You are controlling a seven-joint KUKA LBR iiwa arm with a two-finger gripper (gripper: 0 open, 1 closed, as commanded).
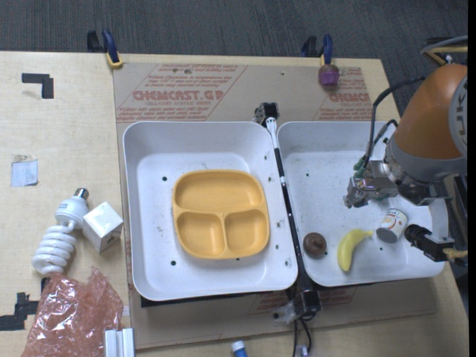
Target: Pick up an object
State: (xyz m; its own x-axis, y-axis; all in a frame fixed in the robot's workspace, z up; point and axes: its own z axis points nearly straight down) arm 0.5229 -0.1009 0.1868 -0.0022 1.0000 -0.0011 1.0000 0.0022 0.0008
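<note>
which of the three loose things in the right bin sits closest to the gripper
The small white can, lying just below the gripper. The banana and the brown round piece sit farther toward the bin's front edge.

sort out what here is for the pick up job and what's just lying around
For the job:
- tool, over the right bin
- banana
- brown round thing
- small can

Lying about:
- yellow divided plate in the left bin
- light bulb
- white cube
- pink plastic wrap
</note>
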